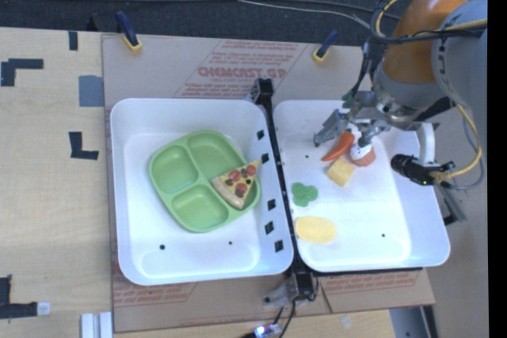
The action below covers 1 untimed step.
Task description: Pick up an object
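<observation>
Reaching in from the right, our arm (432, 36) bends down over the right bin (412, 245), claw (345, 140) spread wide above the carrot (340, 146).

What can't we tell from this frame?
- Camera view: whether the tool is open or closed; its parts blur together over the right bin.
- Whether the carrot-like orange piece is gripped or just lying under the tool; they overlap.
- The small red and white item is partly covered by the tool; its identity is unclear.
- Arm is cut off by the right edge.
</observation>
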Tool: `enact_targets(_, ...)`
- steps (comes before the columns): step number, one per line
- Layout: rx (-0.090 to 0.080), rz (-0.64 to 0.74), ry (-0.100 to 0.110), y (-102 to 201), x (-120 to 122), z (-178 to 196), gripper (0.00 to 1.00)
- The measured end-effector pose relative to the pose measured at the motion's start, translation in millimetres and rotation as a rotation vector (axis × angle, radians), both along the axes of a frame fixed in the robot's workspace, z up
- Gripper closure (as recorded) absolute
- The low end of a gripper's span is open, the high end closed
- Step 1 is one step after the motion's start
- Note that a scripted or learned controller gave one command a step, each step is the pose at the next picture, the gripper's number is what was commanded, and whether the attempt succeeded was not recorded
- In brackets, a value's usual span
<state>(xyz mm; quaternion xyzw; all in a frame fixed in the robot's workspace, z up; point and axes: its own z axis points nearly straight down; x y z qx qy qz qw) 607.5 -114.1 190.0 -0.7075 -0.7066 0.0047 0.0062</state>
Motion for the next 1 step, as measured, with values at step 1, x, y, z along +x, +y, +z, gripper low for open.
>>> enact_targets(1, -0.002, 0.003, -0.014, 0.1, 3.2, 7.9, 0.0)
